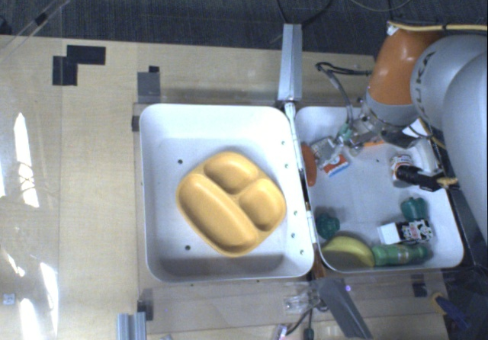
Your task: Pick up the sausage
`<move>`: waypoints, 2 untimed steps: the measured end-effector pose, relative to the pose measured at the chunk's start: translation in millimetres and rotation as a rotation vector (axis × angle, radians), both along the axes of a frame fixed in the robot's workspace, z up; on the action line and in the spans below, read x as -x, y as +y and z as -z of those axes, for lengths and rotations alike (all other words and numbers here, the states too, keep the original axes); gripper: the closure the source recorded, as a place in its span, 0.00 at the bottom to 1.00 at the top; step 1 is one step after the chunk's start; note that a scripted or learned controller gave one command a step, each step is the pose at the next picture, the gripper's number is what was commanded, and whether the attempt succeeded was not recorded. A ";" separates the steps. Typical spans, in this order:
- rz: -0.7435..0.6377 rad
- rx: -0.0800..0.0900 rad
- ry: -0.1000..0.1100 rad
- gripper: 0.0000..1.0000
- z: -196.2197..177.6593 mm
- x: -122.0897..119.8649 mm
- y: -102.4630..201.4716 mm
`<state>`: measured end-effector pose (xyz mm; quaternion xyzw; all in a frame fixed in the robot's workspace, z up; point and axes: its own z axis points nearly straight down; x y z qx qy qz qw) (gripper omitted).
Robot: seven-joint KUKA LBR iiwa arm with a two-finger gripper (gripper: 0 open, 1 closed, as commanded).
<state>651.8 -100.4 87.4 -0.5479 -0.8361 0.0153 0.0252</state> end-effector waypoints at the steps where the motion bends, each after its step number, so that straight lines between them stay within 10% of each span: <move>1: -0.003 0.005 -0.005 1.00 -7.9 -0.7 -2.3; 2: -0.003 0.002 0.004 0.00 -6.8 1.2 -1.2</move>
